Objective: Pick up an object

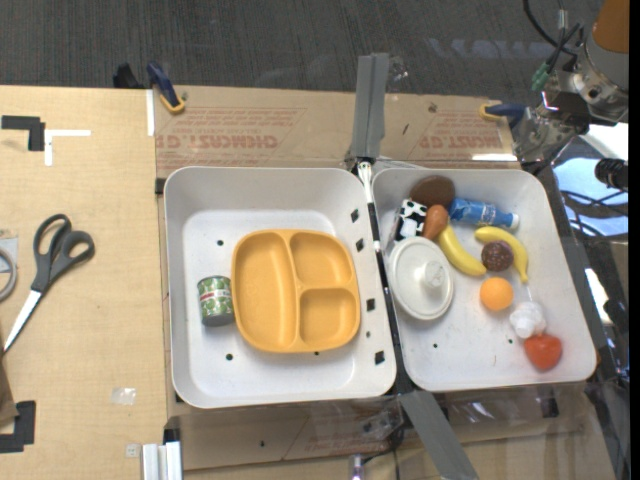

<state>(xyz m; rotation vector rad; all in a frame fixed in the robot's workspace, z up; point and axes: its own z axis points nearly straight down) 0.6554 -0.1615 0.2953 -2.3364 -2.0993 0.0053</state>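
The right bin (565, 268) holds several objects: a brown ball (432, 190), a black-and-white toy (409, 219), a blue bottle (482, 212), two bananas (460, 254), a dark plum (497, 256), an orange (496, 294), a white lidded bowl (422, 279), a white lump (527, 318) and a red fruit (543, 351). In the left bin (185, 268) lie a yellow divided plate (297, 290) and a small green can (214, 300). My gripper (541, 133) hangs above the right bin's far right corner, away from every object, with nothing seen in it.
Scissors (48, 260) lie on the wooden bench at the left. A blue clamp (165, 86) sits on the cardboard behind the left bin. A grey strip (370, 108) rises behind the gap between the bins. Cables (545, 13) trail near the arm at top right.
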